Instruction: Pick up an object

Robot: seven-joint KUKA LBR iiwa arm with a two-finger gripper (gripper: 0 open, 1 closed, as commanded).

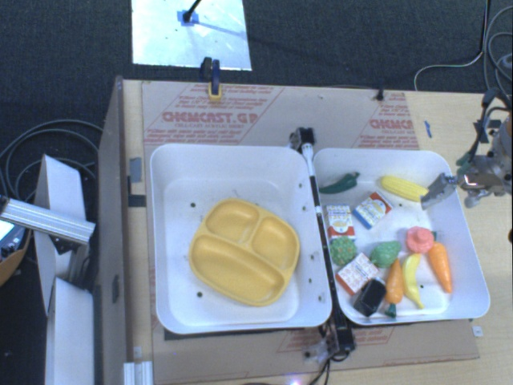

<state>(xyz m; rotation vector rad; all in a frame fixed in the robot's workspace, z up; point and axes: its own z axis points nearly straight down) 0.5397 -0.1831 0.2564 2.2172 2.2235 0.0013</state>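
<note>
Nearby, yellow corn cob (pixel 403 188) — pale, ridged, lying aslant, tool (pixel 449 189) beside it

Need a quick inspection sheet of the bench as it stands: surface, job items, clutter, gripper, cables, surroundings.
Surface: bench bears left bin and right bin side by side.
Job's things: right bin holds corn, green pepper, carrot, banana, small cartons, black block.
Clutter: yellow divided tray in left bin.
Gripper: gripper at right bin's upper right rim, beside the corn; finger state unclear.
Cables: black cables on floor at left.
Surroundings: dark carpet, pale floor panel.
</note>
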